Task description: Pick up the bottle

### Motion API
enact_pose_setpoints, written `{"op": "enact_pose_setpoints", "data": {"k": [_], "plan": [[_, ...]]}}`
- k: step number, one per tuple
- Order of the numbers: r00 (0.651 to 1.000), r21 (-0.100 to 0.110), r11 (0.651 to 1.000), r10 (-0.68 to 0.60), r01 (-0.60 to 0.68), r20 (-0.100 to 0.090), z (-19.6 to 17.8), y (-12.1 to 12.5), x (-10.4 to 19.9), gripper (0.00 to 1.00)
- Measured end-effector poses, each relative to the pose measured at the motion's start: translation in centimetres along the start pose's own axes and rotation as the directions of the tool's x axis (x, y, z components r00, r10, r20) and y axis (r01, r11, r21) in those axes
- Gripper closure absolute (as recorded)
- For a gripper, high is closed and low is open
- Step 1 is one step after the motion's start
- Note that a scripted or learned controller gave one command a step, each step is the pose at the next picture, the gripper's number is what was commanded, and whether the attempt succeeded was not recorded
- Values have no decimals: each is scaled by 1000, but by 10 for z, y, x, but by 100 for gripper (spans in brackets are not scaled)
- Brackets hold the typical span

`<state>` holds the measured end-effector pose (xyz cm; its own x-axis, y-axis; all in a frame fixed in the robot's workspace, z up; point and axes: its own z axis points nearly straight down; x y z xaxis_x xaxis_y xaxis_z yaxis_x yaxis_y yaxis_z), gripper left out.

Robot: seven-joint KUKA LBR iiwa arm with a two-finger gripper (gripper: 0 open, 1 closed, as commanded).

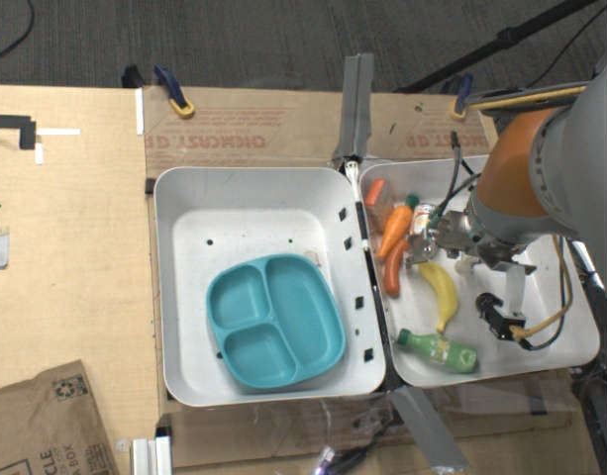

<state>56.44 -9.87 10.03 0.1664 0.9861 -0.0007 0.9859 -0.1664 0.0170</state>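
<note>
Barely begun, judging from the layout. Find the bottle [437, 350], green, lying on its side on the floor of the right bin [501, 369], close to the rim on the side toward the worktop's near edge, cap end pointing toward the left bin [184, 265]. Not lifted, not touched, not covered by anything. Left to do, by this reading: bring the hand over it, descend, close across the body, raise it clear of the bin.

Look for the hand [427, 237] farther back in the same bin, well apart from the bottle and low among other things: just beside the carrots [392, 237] lying along the divider side, and right at the far end of the banana [443, 295], with the banana lying between hand and bottle. Cannot tell how far open, nor whether touching the carrots or the banana, nor whether gripping anything; too much hidden by the wrist above. Clearly not gripping the bottle.

Elsewhere, just a teal divided plate [273, 320] in the left bin, well away from all this.
</note>
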Motion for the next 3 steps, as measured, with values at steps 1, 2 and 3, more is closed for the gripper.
{"op": "enact_pose_setpoints", "data": {"k": [1,2,3], "plan": [[996,19,996,84,-85,3,-112,4,-61,0],[997,21,997,74,-74,2,-100,-75,-13,0],[997,21,997,74,-74,2,-100,-75,-13,0]]}}
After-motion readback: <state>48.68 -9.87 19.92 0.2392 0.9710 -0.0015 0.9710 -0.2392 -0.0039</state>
